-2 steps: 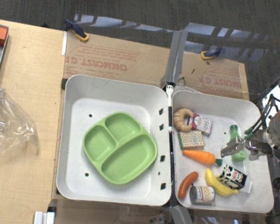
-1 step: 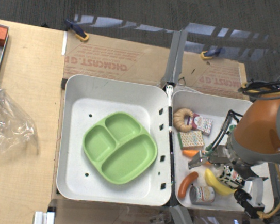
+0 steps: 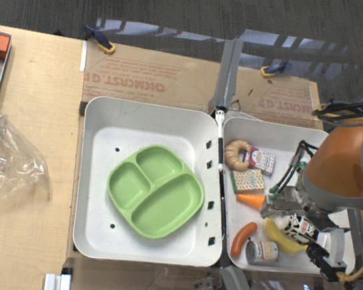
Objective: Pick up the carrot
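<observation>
**Desk:** Where's the carrot (image 3: 249, 200)?

**Me:** I see it in the right bin (image 3: 315, 135), lying flat about mid-bin, its thick end towards the arm. Its right end is just at the gripper (image 3: 271, 206), which sits low over the bin floor beside it.

**Desk:** Fingers?

**Me:** I can't tell. The wrist and the orange band (image 3: 341, 161) cover them from up here, so I won't say whether they're apart or together, or whether the carrot is between them.

**Desk:** What's around it?

**Me:** A patterned box (image 3: 248, 181) just above it, then a doughnut (image 3: 238, 153) and a small carton (image 3: 262, 160). Below it, a red sausage (image 3: 242, 238), a tin (image 3: 262, 252), a banana (image 3: 284, 237) and a black-and-white spotted piece (image 3: 301, 226). The left bin (image 3: 91, 181) holds a green divided plate (image 3: 155, 191).
</observation>
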`<action>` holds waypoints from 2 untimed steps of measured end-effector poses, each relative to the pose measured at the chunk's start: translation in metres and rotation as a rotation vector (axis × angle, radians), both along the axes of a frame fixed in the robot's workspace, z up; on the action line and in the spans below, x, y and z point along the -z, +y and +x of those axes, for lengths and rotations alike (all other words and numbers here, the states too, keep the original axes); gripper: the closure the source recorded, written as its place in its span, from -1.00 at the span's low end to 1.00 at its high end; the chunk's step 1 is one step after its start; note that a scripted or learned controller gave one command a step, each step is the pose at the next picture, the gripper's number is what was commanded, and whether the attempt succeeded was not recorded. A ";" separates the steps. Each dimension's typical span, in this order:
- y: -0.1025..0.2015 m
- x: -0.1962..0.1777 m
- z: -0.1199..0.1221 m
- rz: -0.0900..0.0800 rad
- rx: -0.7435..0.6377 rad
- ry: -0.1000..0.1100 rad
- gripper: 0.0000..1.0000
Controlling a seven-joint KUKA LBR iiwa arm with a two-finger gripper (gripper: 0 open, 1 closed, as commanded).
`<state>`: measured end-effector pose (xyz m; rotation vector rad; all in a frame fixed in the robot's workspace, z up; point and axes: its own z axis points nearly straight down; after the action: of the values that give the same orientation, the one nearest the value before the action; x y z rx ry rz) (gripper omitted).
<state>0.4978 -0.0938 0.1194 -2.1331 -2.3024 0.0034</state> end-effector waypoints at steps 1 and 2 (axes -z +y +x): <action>0.086 -0.150 0.024 -0.002 0.107 -0.002 1.00; 0.014 -0.071 0.050 -0.003 0.200 0.000 1.00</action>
<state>0.5478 -0.0802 0.1904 -2.3531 -2.0792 0.0062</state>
